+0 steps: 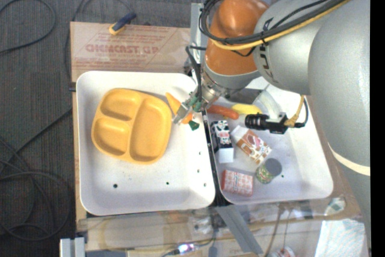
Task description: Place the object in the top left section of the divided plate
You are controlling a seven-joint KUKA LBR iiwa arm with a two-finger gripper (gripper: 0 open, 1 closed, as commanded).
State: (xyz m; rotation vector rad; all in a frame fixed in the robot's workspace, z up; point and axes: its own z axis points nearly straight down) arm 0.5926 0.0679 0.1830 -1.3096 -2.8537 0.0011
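A yellow divided plate (pixel 131 124) lies in the left bin (pixel 144 195), with two small sections on its left and one large section on its right. My gripper (pixel 187 110) hangs over the left bin's right side, just off the plate's right rim. An orange wedge-shaped piece (pixel 173 102) shows right at the gripper's tip, beside the plate's upper right edge. A small orange and green bit (pixel 193 125) lies just below the gripper. Whether either one is held is unclear from this angle.
The right bin (pixel 307 180) holds an orange and yellow toy (pixel 233 110), a black-and-white box (pixel 221 132), a white cube (pixel 225 155), a snack packet (pixel 252 147), a red packet (pixel 239 182) and a round can (pixel 265 172). Cardboard (pixel 120 51) lies behind the left bin.
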